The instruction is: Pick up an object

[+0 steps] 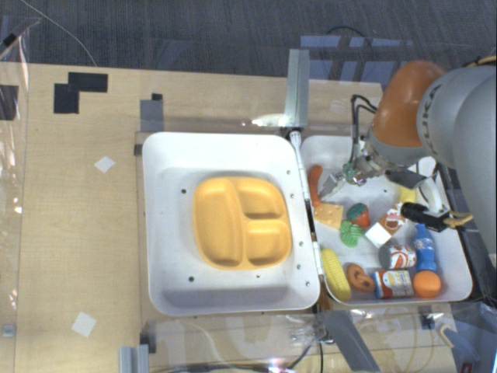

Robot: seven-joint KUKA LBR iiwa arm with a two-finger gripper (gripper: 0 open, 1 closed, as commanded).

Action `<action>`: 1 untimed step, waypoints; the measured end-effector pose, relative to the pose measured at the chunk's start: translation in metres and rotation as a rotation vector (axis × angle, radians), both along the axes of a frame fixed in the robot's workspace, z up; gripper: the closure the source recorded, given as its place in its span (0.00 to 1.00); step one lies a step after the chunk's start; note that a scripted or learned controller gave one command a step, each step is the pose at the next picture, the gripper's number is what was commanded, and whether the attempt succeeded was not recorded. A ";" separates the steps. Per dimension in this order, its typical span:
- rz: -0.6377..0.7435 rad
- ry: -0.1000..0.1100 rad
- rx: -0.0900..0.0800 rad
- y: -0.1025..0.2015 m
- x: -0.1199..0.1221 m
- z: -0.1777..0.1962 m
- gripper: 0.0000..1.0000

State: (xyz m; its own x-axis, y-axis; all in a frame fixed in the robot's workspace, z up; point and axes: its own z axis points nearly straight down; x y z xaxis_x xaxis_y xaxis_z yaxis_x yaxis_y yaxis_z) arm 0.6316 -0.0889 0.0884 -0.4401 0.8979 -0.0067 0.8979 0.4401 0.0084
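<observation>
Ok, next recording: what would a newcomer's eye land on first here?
Probably the yellow divided tray lying alone in the left bin. Then the right bin, crowded with small toy foods such as a corn cob and an orange, with the gripper over its far end.

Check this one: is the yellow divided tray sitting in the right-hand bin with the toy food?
No, the yellow divided tray lies alone in the left bin.

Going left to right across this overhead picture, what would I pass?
Black tape marks → yellow divided tray in the left bin → corn cob → green toy → blue bottle.
</observation>
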 end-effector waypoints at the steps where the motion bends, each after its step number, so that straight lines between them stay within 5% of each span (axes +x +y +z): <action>1: -0.423 0.000 0.004 -0.031 -0.007 0.000 0.00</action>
